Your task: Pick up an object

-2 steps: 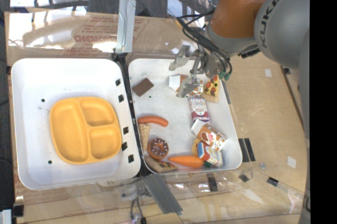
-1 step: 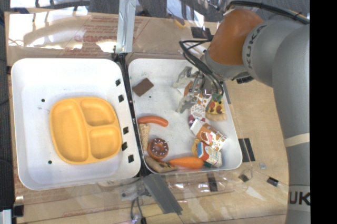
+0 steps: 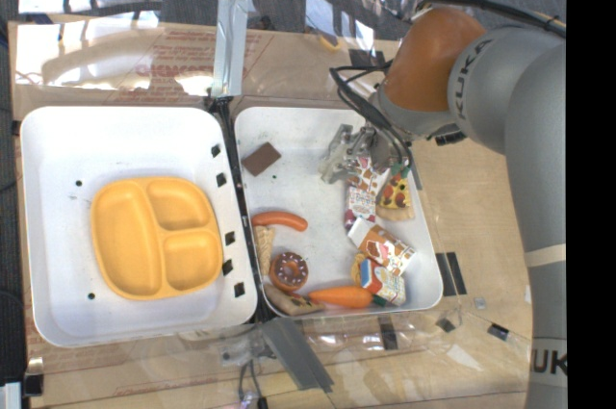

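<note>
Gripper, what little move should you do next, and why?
Probably a short drop straight down. The gripper hangs in the right bin, just above a printed carton lying flat, with a pizza slice toy beside it. Whether anything is between its fingers cannot be told.

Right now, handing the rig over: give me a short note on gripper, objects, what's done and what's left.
Gripper: low in the right bin, near its upper middle; open or shut can't be judged, nothing seen between its fingers.
Right bin: brown block, sausage, donut, carrot, pizza slice, small cartons along the right side.
Left bin: yellow divided tray.
Done: arm is over the bin.
Left: grasp one object and lift it.
</note>
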You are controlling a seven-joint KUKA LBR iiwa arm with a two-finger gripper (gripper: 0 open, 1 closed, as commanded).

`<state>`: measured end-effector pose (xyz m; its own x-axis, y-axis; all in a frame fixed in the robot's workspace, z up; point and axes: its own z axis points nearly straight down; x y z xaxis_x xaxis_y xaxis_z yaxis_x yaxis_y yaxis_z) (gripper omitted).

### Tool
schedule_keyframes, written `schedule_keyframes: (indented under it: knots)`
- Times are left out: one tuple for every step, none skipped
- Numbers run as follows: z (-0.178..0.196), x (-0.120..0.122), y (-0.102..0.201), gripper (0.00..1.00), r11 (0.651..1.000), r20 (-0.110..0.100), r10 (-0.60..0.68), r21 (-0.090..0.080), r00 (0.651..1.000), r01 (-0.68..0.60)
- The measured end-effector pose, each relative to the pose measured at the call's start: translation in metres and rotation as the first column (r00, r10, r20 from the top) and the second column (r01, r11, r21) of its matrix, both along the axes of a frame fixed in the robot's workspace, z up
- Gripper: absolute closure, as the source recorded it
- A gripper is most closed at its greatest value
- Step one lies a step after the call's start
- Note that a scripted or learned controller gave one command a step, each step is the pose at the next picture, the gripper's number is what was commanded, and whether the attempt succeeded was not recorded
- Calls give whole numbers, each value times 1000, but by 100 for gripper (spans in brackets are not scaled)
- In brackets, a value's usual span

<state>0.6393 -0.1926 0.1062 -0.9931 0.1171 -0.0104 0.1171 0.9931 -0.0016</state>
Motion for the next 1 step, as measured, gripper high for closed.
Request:
schedule_keyframes:
  knots:
    - [55, -17, 22, 100, 980, -4, -200, 2, 980, 200]
